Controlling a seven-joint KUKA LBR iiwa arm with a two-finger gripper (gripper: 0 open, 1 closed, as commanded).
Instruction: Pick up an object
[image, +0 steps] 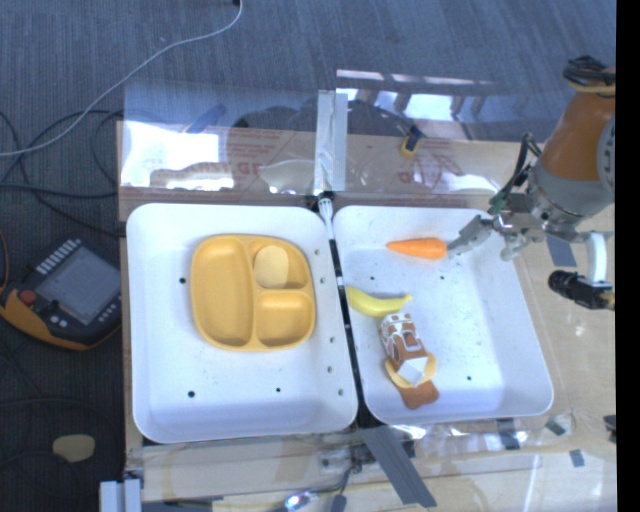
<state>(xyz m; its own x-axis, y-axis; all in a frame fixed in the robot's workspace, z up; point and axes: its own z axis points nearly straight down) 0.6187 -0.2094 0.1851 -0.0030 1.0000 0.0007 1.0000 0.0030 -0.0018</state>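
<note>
Where pincer (468, 238) nears carrot (416, 249), banana (376, 300) just below

Bright overhead light; glare on clear shield (300, 150); slightly soft.

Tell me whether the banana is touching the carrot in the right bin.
Apart. The camera view shows bare white bin floor between the banana and the carrot, which lies farther back toward the bin's far wall.
</note>
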